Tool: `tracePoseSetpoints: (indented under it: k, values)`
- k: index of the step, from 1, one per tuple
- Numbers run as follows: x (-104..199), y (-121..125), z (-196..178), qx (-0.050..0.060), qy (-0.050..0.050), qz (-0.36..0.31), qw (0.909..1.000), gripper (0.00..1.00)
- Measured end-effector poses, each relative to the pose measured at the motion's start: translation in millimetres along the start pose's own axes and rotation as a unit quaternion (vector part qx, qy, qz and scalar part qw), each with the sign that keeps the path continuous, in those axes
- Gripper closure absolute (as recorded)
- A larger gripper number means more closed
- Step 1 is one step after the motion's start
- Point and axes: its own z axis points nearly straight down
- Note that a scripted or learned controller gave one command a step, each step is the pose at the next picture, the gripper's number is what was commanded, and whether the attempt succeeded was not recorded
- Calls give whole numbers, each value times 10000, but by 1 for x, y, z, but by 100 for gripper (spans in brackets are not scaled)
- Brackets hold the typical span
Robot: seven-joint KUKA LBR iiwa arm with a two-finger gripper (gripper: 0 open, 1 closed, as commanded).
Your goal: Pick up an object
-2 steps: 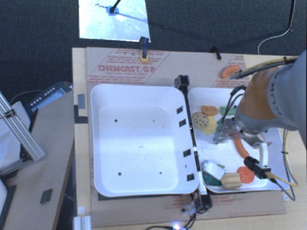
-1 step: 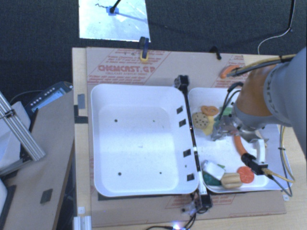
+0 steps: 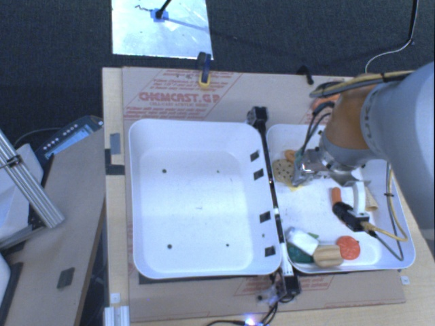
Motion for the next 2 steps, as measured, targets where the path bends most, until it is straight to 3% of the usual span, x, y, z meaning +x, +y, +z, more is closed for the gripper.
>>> tracePoseSetpoints:
  k: [1,2]
  values:
    - [-18,-1,0,12,-6,27,10000,100]
    - [-29,13,0,6,-3,13,10000,100]
